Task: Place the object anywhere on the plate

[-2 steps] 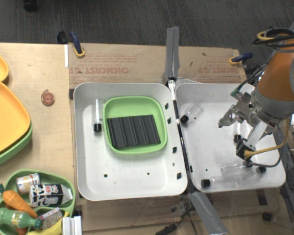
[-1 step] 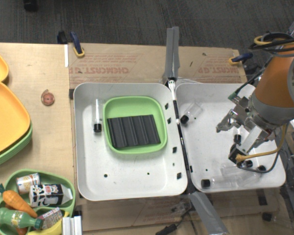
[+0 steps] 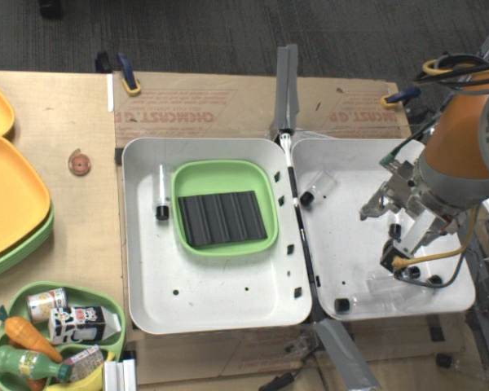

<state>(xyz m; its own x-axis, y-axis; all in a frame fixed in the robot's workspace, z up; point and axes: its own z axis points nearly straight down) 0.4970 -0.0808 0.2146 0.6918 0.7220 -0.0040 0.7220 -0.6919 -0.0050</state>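
A dark grey ribbed slab lies flat on the green plate in the left bin, covering the plate's middle and front. My gripper hangs over the right bin, well to the right of the plate. It is open, with nothing between its fingers.
A white pen with a black cap lies left of the plate. Small black pieces and clear plastic bits lie in the right bin. Orange plates and a bowl of toy food sit on the bench at left.
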